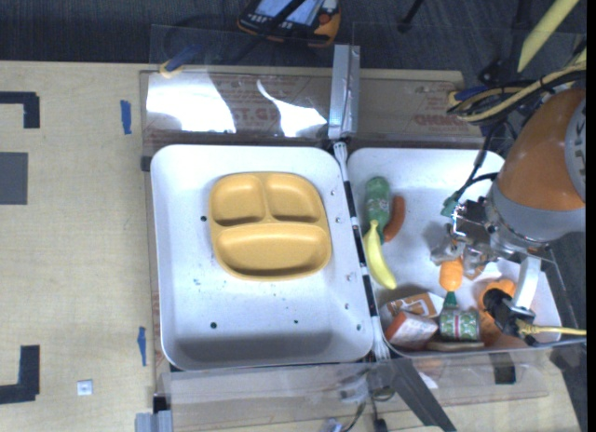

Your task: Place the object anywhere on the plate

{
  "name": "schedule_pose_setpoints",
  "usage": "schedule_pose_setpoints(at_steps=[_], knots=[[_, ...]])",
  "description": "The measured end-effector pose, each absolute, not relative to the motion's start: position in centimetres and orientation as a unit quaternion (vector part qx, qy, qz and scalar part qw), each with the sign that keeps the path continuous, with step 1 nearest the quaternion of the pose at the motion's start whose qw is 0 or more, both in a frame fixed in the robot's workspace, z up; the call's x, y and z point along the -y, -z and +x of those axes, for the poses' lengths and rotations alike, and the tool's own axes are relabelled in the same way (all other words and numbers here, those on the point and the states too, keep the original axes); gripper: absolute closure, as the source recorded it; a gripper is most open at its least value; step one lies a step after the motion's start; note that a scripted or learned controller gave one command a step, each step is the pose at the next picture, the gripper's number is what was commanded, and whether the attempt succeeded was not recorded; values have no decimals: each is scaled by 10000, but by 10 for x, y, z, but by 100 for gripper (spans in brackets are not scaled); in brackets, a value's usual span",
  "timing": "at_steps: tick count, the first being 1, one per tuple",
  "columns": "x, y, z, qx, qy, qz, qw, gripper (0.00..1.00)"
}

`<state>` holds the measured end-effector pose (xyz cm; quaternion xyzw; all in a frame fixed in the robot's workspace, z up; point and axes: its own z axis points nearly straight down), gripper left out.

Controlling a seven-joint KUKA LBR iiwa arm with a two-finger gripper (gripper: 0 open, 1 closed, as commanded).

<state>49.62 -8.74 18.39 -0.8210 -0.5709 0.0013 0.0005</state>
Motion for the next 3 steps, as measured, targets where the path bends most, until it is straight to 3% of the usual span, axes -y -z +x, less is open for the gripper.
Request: schedule_pose_setpoints(at_steps=[1, 2, 3], knots=[[50, -227, 567, 6035, -7, -7974, -1, 100], [-13, -196, 667, 6535, -5, -7570, -3, 100], [-72, -185, 660, 6818, -13, -7316, 9, 100]])
